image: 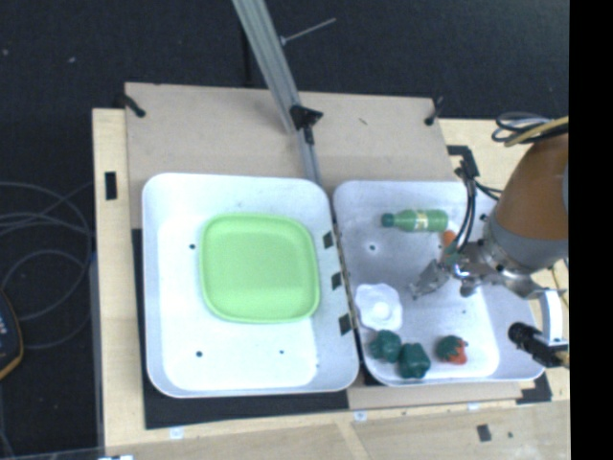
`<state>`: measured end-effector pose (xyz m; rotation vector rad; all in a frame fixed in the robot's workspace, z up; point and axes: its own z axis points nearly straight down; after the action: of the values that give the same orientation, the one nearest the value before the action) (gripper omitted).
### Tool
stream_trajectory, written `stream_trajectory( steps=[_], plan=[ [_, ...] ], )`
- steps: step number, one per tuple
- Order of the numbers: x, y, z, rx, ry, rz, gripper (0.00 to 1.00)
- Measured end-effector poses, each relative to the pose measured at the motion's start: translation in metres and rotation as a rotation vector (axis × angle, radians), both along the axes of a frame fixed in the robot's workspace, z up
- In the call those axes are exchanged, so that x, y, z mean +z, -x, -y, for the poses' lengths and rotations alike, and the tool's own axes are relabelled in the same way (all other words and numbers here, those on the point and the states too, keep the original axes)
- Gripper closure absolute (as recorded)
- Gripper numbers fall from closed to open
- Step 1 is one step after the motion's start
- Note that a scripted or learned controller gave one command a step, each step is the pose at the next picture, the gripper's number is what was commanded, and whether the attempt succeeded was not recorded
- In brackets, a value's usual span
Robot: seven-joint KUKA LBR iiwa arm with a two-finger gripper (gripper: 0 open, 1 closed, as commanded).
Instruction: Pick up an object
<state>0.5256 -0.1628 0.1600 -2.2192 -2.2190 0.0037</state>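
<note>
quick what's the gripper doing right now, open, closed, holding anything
Gripper: over the right bin, between the green bottle and the small white cup. Open or closed cannot be told; nothing seen between its fingers.

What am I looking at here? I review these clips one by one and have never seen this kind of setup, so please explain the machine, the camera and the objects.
This is one picture from a fixed camera above a bench, looking down at a slant. The grey and orange shape at the right is a robot arm; its grasping tool reaches over the right bin. I cannot tell whether the tool is open or shut, and nothing is visibly held.

Two shallow white bins sit side by side. The left bin holds a light green plate. The right bin holds a green bottle lying on its side near the far wall, a small white cup, two dark green pieces, and a green and red item near the front.
</note>
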Motion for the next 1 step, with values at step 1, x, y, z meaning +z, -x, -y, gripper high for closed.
stream_trajectory(
  steps=[1],
  plan=[
    [-0.0523, 0.0012, 0.0003, -0.001, 0.000, 0.000, 0.00]
  ],
)
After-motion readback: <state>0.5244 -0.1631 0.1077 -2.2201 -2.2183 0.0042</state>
